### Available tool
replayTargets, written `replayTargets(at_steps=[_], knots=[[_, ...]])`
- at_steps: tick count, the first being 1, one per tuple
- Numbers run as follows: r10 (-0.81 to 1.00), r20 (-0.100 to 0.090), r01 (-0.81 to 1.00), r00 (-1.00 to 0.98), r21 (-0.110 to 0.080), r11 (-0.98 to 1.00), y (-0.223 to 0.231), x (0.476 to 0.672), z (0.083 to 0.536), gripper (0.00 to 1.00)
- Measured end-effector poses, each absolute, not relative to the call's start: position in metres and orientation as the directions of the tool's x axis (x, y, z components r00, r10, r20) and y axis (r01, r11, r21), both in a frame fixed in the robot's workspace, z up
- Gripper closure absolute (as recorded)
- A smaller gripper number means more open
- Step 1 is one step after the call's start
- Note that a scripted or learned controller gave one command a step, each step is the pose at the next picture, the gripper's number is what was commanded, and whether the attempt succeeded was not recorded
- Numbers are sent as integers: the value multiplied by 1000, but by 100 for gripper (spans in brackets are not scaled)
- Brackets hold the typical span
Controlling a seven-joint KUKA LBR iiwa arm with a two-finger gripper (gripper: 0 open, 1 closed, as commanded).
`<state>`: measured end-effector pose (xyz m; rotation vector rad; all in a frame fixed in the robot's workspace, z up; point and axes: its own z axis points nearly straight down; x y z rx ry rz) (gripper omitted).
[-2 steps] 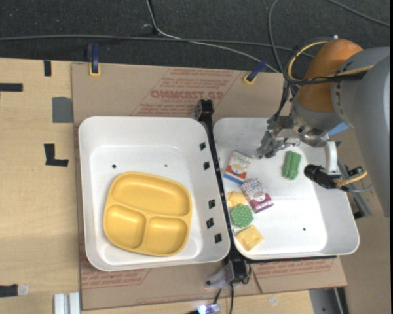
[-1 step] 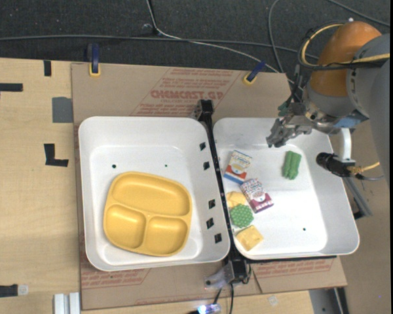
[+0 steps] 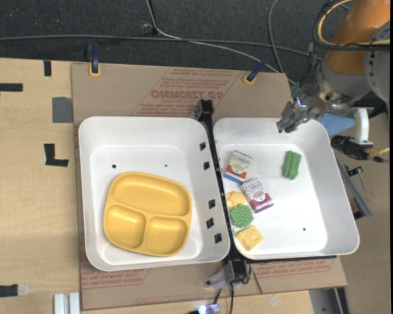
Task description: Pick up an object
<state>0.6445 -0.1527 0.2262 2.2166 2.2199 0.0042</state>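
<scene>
- Nearest the camera, at the near-left corner of the right bin, a yellow block lies touching a green round piece. If I come down there I could catch both, or strike the divider between the bins just beside them.
- Next out, a small purple packet and a red-and-white packet lie flat on the bin floor. Flat things give me little to close on, so I judge a slip likely there.
- The left bin holds a yellow divided tray, well apart from me. It looks too wide for my grasp, so reaching for it would likely fail.
- The green cylinder lies alone toward the far right of the right bin, the nearest piece to me. It looks round, so it may roll off if I close off-centre.
- My gripper hangs over the far rim of the right bin, holding nothing. Whether my fingers are spread or pressed together I cannot tell. A straight descent from here risks hitting that rim.
</scene>
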Motion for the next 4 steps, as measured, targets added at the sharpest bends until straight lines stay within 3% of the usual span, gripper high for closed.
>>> replayTargets(at_steps=[1,2,4], knots=[[1000,0,1000,-1,1,1,-152,645,243,100],[1000,1,1000,-6,-1,6,-94,652,234,100],[1000,2,1000,-7,-1,7,21,648,247,100]])
